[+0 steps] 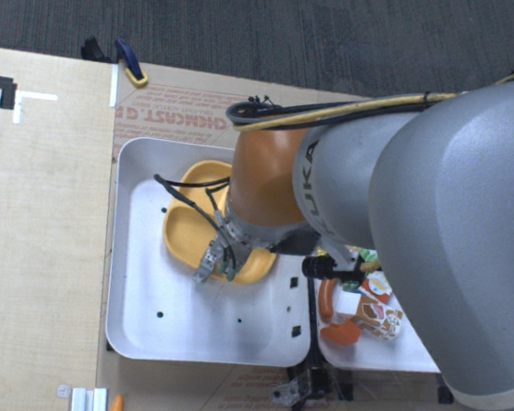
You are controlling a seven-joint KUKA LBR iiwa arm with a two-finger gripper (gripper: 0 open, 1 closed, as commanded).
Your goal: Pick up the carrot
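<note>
The carrot (pixel 326 297) lies in the right bin (pixel 410 356), a short orange-red stick just right of the divider, close to the arm's side. The grey arm (pixel 426 182) with its orange band (pixel 265 173) stretches across both bins, and its gripper (pixel 216 262) hangs over the yellow bowl (pixel 190 229) in the left bin (pixel 135 306); whether it is parted or closed cannot be told. A red piece (pixel 342 332) and a printed carton (pixel 380 314) lie beside the carrot.

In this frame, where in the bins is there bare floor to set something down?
Bare floor runs along the left bin's left wall and its near edge, below the yellow bowl. The gripper crowds the bowl's near rim. The right bin is crowded with toys beneath the arm.
</note>
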